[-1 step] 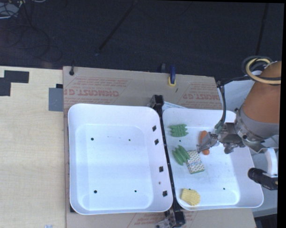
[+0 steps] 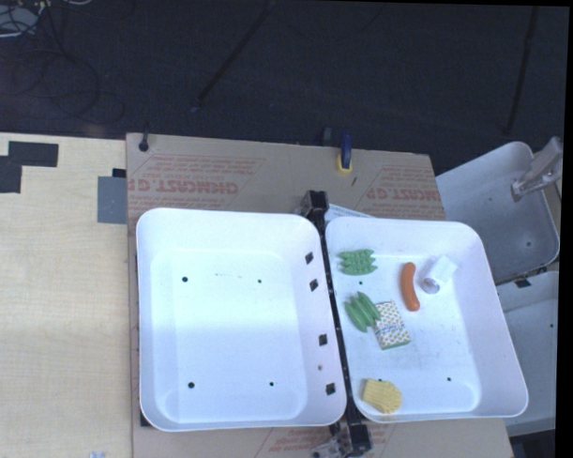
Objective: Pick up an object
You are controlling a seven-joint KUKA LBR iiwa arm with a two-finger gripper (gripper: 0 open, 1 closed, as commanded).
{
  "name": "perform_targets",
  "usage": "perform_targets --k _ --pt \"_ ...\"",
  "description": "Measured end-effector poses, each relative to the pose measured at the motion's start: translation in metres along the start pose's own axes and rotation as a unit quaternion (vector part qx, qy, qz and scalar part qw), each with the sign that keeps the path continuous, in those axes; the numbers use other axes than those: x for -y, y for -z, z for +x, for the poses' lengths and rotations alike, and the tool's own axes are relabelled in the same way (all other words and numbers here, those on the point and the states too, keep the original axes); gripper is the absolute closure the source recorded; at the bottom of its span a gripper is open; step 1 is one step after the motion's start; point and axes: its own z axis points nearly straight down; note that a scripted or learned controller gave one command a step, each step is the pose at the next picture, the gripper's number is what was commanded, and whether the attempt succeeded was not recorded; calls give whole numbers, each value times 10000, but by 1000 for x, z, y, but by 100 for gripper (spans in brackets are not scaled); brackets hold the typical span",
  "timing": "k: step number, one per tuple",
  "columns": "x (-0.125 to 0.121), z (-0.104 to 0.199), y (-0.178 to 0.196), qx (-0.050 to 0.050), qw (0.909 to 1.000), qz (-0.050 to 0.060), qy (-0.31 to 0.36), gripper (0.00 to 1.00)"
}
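The right bin [image 2: 490,306] holds several small objects. A green pea pod [image 2: 357,262] lies near its far left, and a second green pod [image 2: 362,311] lies below it beside a small patterned box [image 2: 391,325]. An orange sausage-shaped piece [image 2: 410,286] lies next to a small white cup [image 2: 439,273] tipped on its side. A yellow corn-like piece [image 2: 382,396] sits in the near left corner.
The left bin [image 2: 152,313] sits flush against the right one, joined by a black divider [image 2: 320,300]. Both rest on a cardboard sheet [image 2: 232,179] on a pale wooden bench. A grey metal plate [image 2: 508,198] stands past the right bin's far right corner.
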Motion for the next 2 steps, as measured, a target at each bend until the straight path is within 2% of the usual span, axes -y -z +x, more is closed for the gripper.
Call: perform_targets --k 1,2 --pt "-1 3 0 -15 9999 107 36 100" --pt "37 27 -169 -34 9998 187 -8 100"
